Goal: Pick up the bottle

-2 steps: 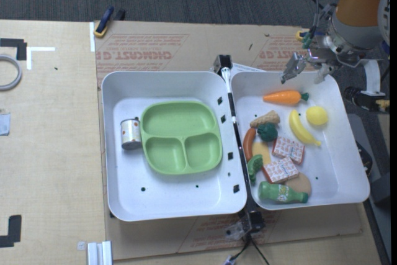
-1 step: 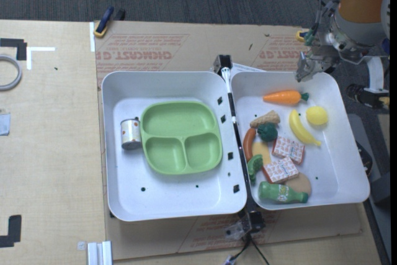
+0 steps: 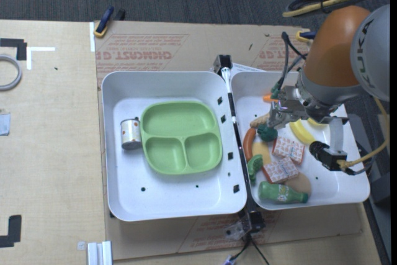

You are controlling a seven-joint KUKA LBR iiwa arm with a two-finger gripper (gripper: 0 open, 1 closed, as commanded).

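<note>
While you are reading across from the left, you are finding these items in order.

Tabletop (image 3: 49, 152): carrying both bins; bare wood along its left stretch.

Left bin (image 3: 118, 195): holding a small can (image 3: 130, 132) lying on its side just beside a green divided tray (image 3: 182, 136). The tray is taking up most of the floor, so the can is sitting pushed toward the left wall.

Right bin (image 3: 347, 189): crowded, so its pieces are lying packed against one another. A green bottle (image 3: 282, 193) is lying on its side along the near wall, cap pointing right, with a checked packet (image 3: 282, 161) just above it and a banana (image 3: 304, 131) further back.

Gripper (image 3: 279, 113): hanging over the back part of the right bin, near a dark green toy (image 3: 267, 131), well apart from the bottle. You cannot tell how the fingers are standing; clutter and the wrist are masking them, and nothing is showing between them.

Judgement: the bottle is lying untouched, so you are needing to bring the arm toward the near wall and grip across the body.
</note>
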